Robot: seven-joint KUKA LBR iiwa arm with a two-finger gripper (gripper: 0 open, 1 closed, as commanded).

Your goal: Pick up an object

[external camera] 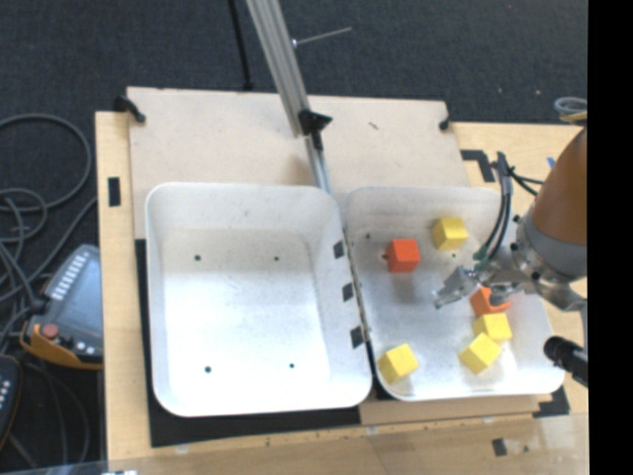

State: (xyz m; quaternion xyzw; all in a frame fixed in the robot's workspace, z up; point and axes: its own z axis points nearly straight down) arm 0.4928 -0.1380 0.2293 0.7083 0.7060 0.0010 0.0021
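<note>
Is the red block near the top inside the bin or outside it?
Inside. The red-orange cube rests on the floor of the right white bin, well within its rim.

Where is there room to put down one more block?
The left bin has a bare floor, wall to wall. In the right bin, bare floor lies between the orange cube and the front yellow cube. Near the pincer it is crowded.
</note>
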